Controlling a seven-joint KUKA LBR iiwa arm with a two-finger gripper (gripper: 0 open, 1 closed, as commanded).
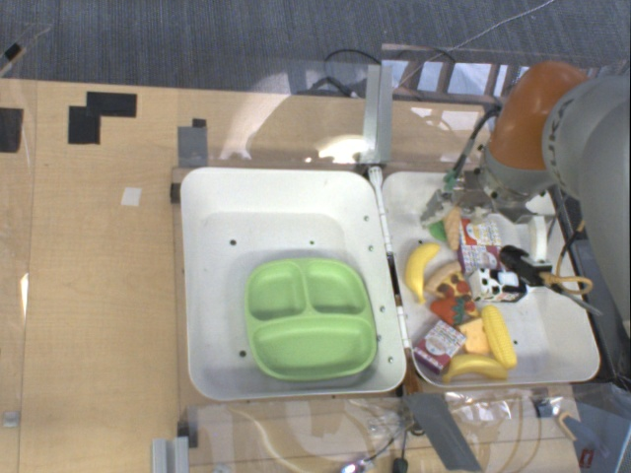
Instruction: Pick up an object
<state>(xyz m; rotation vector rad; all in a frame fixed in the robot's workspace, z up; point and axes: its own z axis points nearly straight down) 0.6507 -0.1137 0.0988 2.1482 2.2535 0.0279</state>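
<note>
Starting nearest the camera, a banana [475, 367] and a small red packet [441, 342] lie at the front of the right bin [582, 348]; both look light. A corn cob [497, 333], a second banana [422, 268] and a printed carton [479, 243] crowd behind them, touching. These toys appear stiff and smooth, so grasp across a narrow middle. Farther back, the gripper [446, 203] hangs over the pile's far edge; whether it is parted or closed cannot be told. The left bin [202, 264] holds a green tray [311, 316].

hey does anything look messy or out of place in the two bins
Only the right bin: toys are heaped against its left side, bananas and a cow figure overlapping. The green plate lies flat in the left bin.
</note>
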